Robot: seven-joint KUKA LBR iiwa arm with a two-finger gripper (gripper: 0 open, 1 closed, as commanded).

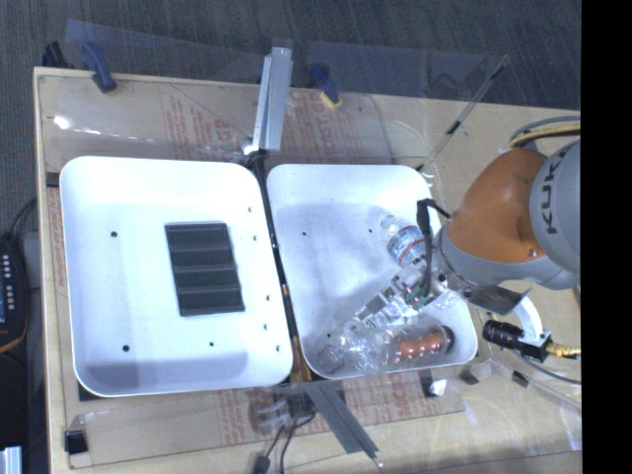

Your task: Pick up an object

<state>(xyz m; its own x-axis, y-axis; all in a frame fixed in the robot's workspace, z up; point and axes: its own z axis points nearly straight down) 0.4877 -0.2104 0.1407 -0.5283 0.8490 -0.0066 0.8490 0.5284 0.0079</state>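
While the arm [513,220] hangs over the right bin [316,196], gripper [415,289] state unclear
Clear bottles [390,344] lie below; dark ridged block [204,268] in left bin [89,265]

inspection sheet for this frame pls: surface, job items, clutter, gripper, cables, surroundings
Surface: wooden bench under clear sheeting, bearing the left bin and the right bin side by side.
Job's things: ridged black block lying flat in the left bin; clear plastic bottle and a crumpled clear and copper-coloured bundle in the right bin's near corner.
Clutter: nothing seen.
Gripper: gripper low over the right bin beside the bottle; nothing seen between its fingers.
Cables: cable with a yellow end right of the right bin; thin lead at the bench's front edge.
Surroundings: blue clamps on the far edge; dark carpet beyond.
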